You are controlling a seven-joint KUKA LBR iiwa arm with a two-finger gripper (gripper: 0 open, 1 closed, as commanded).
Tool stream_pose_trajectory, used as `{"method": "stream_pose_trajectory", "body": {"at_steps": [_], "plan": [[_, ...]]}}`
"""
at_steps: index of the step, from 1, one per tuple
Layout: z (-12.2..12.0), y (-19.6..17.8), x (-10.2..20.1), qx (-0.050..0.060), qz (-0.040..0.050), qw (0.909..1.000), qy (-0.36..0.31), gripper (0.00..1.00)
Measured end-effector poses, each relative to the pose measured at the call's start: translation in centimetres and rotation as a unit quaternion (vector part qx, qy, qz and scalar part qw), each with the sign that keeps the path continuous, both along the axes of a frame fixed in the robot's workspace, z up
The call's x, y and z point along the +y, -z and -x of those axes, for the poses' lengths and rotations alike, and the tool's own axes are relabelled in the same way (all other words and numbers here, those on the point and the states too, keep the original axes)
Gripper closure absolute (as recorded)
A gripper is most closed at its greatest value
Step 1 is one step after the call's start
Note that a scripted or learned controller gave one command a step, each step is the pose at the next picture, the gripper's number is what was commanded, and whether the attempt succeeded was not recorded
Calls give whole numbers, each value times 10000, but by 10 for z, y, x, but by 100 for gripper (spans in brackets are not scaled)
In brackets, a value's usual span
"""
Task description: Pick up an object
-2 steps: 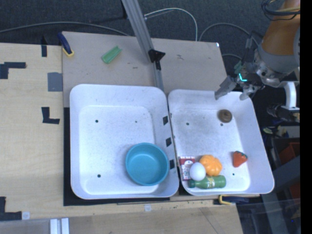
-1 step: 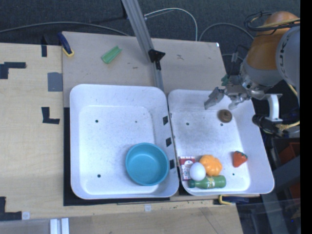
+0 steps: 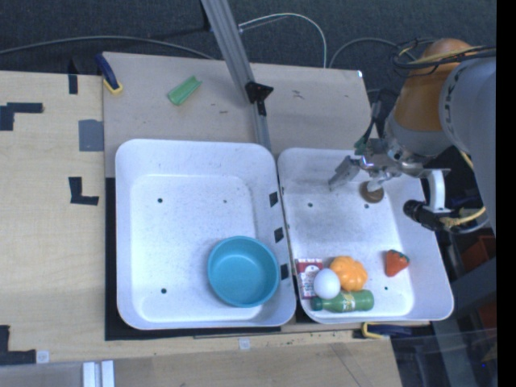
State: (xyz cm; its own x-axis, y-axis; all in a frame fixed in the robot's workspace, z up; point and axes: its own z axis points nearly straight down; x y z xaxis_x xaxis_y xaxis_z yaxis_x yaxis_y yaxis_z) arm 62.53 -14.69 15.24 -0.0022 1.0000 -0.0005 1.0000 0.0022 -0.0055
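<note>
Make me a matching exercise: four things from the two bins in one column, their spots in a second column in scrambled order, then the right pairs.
Things:
1. blue bowl
2. strawberry
3. green bottle
4. white ball

Places:
A. near the right bin's right wall, apart from the other items
B. lying along the right bin's front edge
C. left bin, front right corner
D. right bin, between a small red carton and an orange fruit

Pairs: 1-C, 2-A, 3-B, 4-D
</note>
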Motion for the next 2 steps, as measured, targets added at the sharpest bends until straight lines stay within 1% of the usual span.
{"method": "stream_pose_trajectory", "body": {"at_steps": [1,2], "plan": [[-7,59,-3,1,0,10000,-1,0],[-8,46,-2,-16,2,10000,-9,100]]}}
